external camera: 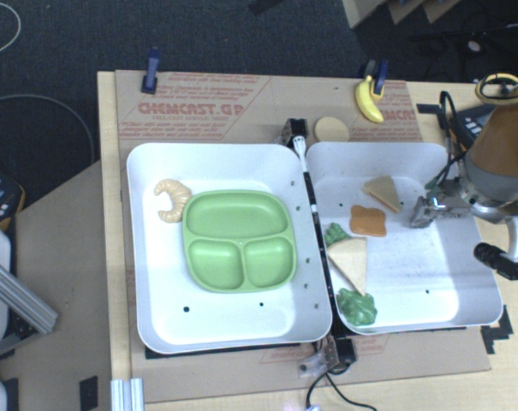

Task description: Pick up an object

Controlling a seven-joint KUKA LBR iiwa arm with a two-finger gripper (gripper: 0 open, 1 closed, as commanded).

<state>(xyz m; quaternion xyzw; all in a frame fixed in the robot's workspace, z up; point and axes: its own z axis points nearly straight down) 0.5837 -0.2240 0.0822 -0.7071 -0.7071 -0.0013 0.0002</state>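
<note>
The gripper hangs low over the right bin, near its right wall, at the end of the grey arm with its orange band. Whether its fingers are parted or closed cannot be told from this view, and nothing shows between them.

Taking the orange-brown toy slab near the middle of the right bin as the landmark: the gripper is just right of it and apart from it. A tan wedge lies just above and right of the slab, between the slab and the gripper. A small green leafy piece sits just left of the slab, by the bin's left wall. A pale yellow wedge lies just below the slab, and a larger green leafy piece lies further below, at the bin's near edge.

Well left of the slab, the left bin carries a green divided tray with a toy croissant beside its upper left corner. A toy banana lies on the worktop above the slab, beyond the right bin.
</note>
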